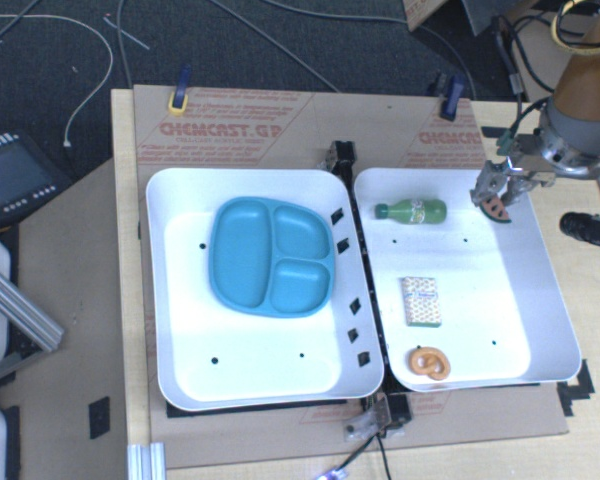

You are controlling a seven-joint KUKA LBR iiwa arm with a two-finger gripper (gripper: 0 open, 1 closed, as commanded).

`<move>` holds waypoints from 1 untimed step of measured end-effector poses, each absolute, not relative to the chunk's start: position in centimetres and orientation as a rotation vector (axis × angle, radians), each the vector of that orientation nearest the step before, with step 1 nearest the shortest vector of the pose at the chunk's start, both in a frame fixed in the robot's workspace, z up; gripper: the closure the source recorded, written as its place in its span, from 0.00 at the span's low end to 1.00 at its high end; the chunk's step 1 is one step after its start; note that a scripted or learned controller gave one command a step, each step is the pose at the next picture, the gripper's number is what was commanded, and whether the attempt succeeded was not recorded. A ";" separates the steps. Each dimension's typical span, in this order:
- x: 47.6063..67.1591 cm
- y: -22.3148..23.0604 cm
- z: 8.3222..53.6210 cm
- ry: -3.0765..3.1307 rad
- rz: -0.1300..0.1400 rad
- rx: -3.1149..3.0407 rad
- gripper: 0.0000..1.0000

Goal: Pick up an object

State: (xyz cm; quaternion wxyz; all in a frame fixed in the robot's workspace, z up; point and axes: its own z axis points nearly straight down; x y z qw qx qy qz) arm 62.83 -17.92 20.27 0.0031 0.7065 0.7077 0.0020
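Note:
The right bin (520,298) holds three objects. A green bottle (410,211) lies on its side near the far wall. A small patterned packet (421,300) lies flat in the middle. A brown pretzel-shaped ring (430,363) rests near the front wall. My gripper (495,198) hangs over the bin's far right corner, to the right of the bottle and apart from it. A small brownish patch shows at its tip, too small to make out.
A blue divided plate (272,256) lies in the left bin (180,308). Black clips run along the wall between the bins (355,268). The arm (580,108) comes in from the upper right. Cables lie on the floor behind the bench.

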 end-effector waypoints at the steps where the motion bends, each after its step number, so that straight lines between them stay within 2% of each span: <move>1: 63.0 -17.9 25.0 2.219 0.006 2.215 1.00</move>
